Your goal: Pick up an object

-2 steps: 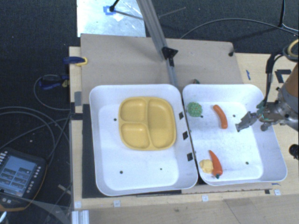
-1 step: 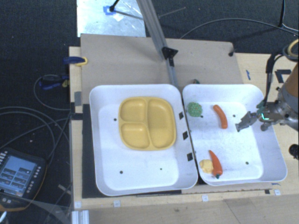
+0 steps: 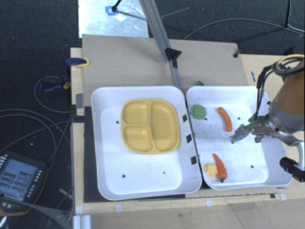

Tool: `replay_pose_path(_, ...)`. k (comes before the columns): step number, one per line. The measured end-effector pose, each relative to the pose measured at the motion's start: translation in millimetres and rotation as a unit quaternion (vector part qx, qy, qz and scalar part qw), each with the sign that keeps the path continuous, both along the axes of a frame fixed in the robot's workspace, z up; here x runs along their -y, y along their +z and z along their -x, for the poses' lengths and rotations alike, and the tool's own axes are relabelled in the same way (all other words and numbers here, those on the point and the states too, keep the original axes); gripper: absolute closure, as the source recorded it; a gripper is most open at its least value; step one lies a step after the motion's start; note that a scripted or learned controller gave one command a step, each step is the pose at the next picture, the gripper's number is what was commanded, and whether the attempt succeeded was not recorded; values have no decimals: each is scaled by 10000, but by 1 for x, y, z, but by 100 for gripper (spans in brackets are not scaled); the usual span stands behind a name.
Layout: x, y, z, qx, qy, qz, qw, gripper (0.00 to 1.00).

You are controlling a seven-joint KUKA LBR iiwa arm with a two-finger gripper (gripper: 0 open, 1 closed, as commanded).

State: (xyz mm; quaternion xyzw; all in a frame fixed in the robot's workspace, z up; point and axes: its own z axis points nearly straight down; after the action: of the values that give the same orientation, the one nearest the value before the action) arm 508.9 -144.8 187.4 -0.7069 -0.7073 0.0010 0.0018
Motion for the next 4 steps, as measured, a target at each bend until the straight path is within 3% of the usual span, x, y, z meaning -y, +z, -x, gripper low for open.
replay_pose_path(2, 4, -96, -3, -2, 1, -1, 10000, 0)
replay_pose_path(3, 4, -82, -5, 35, -1, 5, 10000, 100)
replay_pose_path(4, 0, -38, -3, 48, 24, 12, 10000, 100)
